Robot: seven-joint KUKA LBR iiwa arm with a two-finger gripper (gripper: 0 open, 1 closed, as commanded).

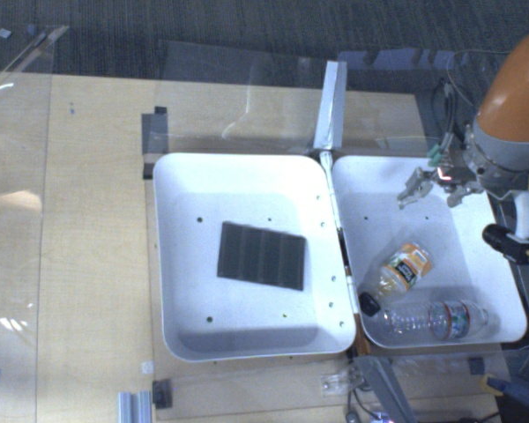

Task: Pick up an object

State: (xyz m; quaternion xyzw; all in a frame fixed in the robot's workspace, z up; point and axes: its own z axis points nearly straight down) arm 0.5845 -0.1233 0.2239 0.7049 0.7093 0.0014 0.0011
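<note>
In the right bin (pixel 370 192), a small bottle (pixel 400 271) with an orange-yellow label and a black cap lies tilted near the middle. A clear plastic water bottle (pixel 432 320) lies on its side along the front wall. My gripper (pixel 436 190) hangs over the back of this bin, up and to the right of the small bottle and apart from it. It is open, its fingers (pixel 413 188) spread with nothing between them. A dark ribbed rectangular pad (pixel 262 256) lies flat in the middle of the left bin (pixel 185 192).
The grey arm with its orange band (pixel 516 95) comes in from the upper right. A metal divider post (pixel 331 104) stands behind the gap between the bins. Cables and fittings (pixel 511 236) sit along the right bin's right wall.
</note>
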